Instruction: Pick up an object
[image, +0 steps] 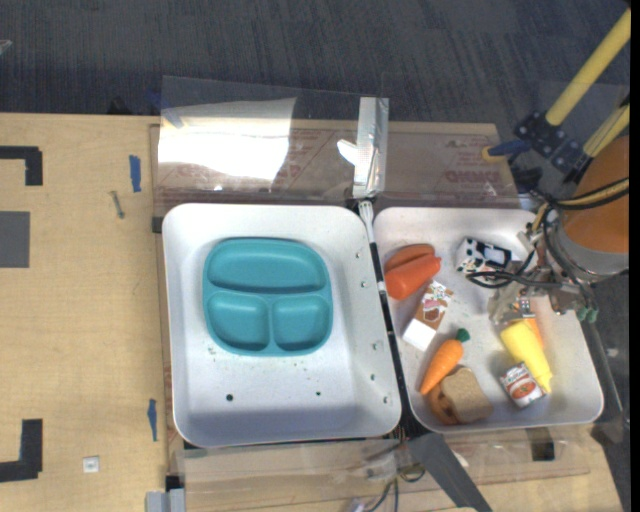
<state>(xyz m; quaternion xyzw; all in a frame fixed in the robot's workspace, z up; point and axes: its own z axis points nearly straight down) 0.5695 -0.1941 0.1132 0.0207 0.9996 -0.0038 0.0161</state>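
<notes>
The right bin (590, 400) holds several toy foods. A red-orange sausage (411, 270) lies at its far left, with a small printed carton (432, 304) and a white block (417, 335) below it. A carrot (442, 365) leans on a brown bread piece (461, 397) at the front. A black-and-white toy (481, 256) sits at the back. A yellow corn-like piece (528, 347) and a small can (520, 385) lie at the right. My gripper (523, 298) hangs just above the upper end of the yellow piece, with wires around it.
The left bin (190, 400) holds a teal divided plate (267, 294). A clear plastic sheet (260, 150) and a metal bracket (369, 150) stand behind the bins. The arm's orange band (608, 195) is over the right bin's far right corner.
</notes>
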